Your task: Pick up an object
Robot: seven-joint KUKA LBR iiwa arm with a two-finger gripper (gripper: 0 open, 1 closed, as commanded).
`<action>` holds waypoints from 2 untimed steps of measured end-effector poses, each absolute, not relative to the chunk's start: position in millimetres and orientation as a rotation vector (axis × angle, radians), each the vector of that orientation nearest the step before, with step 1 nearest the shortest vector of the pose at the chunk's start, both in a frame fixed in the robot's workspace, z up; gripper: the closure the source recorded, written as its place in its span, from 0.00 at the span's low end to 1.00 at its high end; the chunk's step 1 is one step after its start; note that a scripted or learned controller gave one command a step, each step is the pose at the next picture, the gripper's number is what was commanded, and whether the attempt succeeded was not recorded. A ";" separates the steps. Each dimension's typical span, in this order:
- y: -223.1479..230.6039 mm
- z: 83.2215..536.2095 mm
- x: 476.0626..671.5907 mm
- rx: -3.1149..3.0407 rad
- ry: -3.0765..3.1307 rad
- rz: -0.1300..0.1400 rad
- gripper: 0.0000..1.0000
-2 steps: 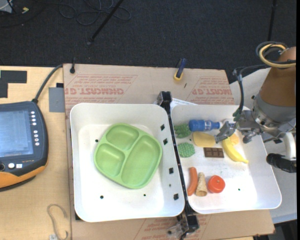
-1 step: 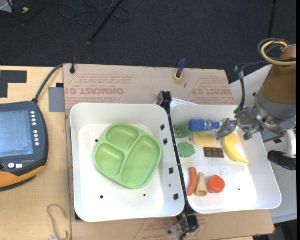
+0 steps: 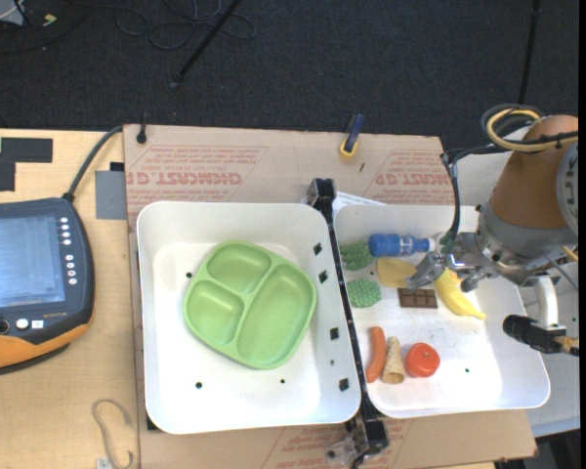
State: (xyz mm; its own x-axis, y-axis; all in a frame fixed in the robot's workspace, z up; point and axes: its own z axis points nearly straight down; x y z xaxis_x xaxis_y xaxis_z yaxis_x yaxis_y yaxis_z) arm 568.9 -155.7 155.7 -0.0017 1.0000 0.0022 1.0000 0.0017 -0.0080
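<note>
banana [image 3: 459, 296] lying just below the fingers [image 3: 441, 265], long axis slanting down-right in the right bin [image 3: 513, 384], finger spread impossible to tell.

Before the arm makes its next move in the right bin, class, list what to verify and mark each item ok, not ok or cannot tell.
1. Gripper is over the right bin: ok.
2. Something held between its fingers: cannot tell.
3. Banana within close reach of the gripper: ok.
4. Tomato and carrot lie apart: ok.
5. Green divided plate sits in the left bin, out of the way: ok.
</note>
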 end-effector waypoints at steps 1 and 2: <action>-145.6 95.4 566.0 -2.216 -2.215 0.007 0.00; -145.2 86.8 565.4 -2.222 -2.214 0.004 0.00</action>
